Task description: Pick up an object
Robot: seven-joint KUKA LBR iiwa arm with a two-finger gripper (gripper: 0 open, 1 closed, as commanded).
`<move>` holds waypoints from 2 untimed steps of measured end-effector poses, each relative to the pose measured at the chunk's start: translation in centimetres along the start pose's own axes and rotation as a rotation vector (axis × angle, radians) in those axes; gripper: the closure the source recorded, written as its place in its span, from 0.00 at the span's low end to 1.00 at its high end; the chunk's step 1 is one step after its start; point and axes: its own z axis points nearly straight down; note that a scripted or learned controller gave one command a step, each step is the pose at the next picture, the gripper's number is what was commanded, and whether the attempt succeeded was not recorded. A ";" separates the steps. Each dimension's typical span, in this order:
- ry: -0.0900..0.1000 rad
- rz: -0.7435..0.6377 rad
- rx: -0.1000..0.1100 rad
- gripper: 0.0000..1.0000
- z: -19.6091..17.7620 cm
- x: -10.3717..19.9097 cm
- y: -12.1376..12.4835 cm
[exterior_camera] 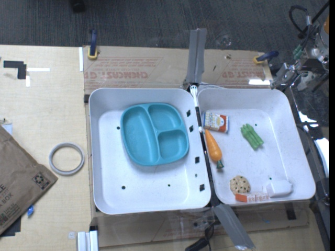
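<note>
The right bin (282, 109) holds a small white and orange carton (215, 121), an orange carrot (213, 146), a green pea pod (252, 136), a cookie (239, 184), a small orange and white packet (251, 197) and a white block (280, 187). A teal divided plate (154, 134) lies in the left bin (104, 192). My gripper (306, 61) hangs with its cables beyond the right bin's far right corner, outside the bin and well away from every object. Nothing shows between it and the objects.
A roll of tape (66, 158) and a brown cardboard box (21, 184) lie on the bench left of the bins. Clamps (92, 48) (267, 57) hold the cardboard sheet behind the bins. A grey strip (197, 56) stands at the bins' far junction.
</note>
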 end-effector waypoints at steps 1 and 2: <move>-0.001 -0.036 -0.002 0.00 -6.0 2.5 0.2; 0.000 -0.039 0.001 0.00 8.8 3.9 0.2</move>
